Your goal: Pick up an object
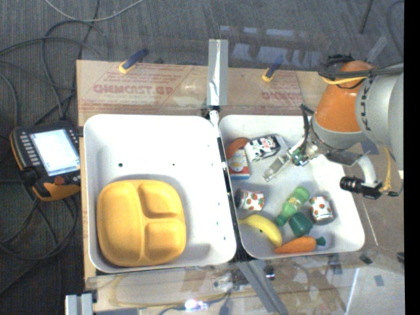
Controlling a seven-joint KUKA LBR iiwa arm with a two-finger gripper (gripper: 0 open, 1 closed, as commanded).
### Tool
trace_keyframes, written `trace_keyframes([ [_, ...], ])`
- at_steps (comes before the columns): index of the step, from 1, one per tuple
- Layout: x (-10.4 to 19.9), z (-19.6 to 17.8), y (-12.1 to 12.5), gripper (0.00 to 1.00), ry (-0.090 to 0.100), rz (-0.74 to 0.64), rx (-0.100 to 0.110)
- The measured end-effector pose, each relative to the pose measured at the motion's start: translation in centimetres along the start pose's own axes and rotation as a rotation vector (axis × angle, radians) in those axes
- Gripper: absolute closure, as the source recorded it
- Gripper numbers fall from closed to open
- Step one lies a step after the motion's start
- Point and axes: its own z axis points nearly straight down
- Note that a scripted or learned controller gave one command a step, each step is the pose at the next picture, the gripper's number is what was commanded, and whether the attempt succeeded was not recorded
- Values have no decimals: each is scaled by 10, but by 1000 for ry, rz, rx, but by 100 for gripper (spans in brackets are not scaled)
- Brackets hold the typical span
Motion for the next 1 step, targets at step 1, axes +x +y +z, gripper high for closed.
trace_keyframes([
  [1, 37, -2, -57, 0, -2, 1, -2],
])
